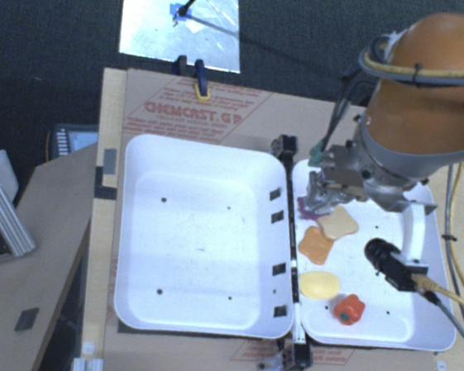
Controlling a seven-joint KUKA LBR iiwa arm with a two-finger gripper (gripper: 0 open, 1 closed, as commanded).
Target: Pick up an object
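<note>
My gripper (320,197) is low over the upper left part of the right bin (424,327). Just beneath it a small purple thing (305,205) peeks out, mostly hidden by the gripper. A tan bread-like slice (339,224) lies just to the lower right of the gripper, close to it. Below that sits an orange piece (315,246), then a pale yellow piece (319,284). A red-orange pepper-like toy (348,309) rests near the bin's front.
The left bin (143,162) stands beside the right one, with a row of black clips (284,228) along the shared wall. The grey and orange arm (435,87) looms over the back right. Cardboard lies under both bins.
</note>
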